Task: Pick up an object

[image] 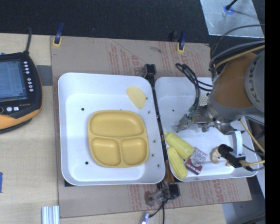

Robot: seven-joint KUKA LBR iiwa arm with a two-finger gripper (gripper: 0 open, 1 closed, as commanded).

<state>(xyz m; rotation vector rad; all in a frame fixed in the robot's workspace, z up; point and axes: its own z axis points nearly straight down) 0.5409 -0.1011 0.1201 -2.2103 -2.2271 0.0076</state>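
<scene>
— bench (18, 171) topped with brown cardboard (107, 55), two white bins side by side. left bin (70, 125): yellow divided plate (117, 138) in the middle, pale chip (136, 97) toward the far right corner. right bin (174, 94): two corn cobs at the near left, upper cob (179, 143) and lower cob (176, 163), touching or nearly so. red-and-white packet (195, 157) just beside them.

— gripper?

— gripper (185, 123) low over the right bin, just beyond the upper cob and apart from it. jaw state: cannot tell, too dark and small. nothing seen held.

— best candidate?

— upper cob, nearest. probably hollow plastic toy: light, stiff, bumpy skin yet likely slick. rounded, so apt to roll or squirt out of a poor pinch.

— hold where?

— across the middle, jaws square to the long axis, well off the tapered ends. lies at a slant, so likely calls for a turn of the gripper first.

— risks?

— lower cob and bin wall close on the near side, little room there. could nudge one cob into the other. packet thin, probably soft and crinkly, hard to pinch off the floor. plate wide and shallow, rim only, poor bet.
</scene>
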